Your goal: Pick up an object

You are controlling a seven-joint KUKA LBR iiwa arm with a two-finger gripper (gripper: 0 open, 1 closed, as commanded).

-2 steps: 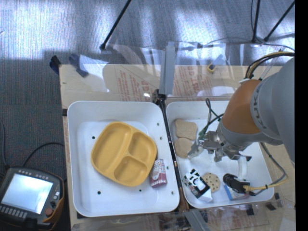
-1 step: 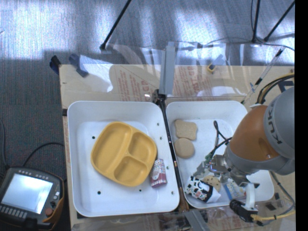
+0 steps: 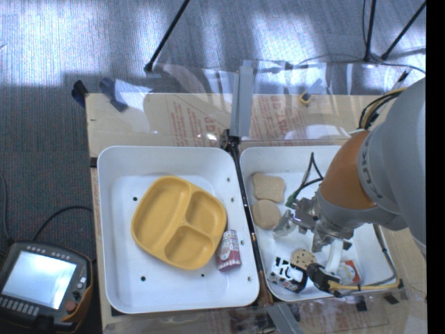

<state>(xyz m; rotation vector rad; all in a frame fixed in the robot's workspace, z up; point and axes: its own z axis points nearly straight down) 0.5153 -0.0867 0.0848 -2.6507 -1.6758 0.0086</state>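
Note:
My gripper hangs low over the middle of the right bin, below the orange band of the arm. Two tan bread-shaped pieces lie just to its left, one nearer the back and one beside the wrist. A round tan cookie with dark spots sits just below the gripper. A black and white object lies at the bin's front. A red and orange item shows at the front right, partly hidden by the arm.
The left bin bears a yellow divided plate and a small red can by its right wall. A teach pendant lies at the bottom left. A clear screen stands behind both bins.

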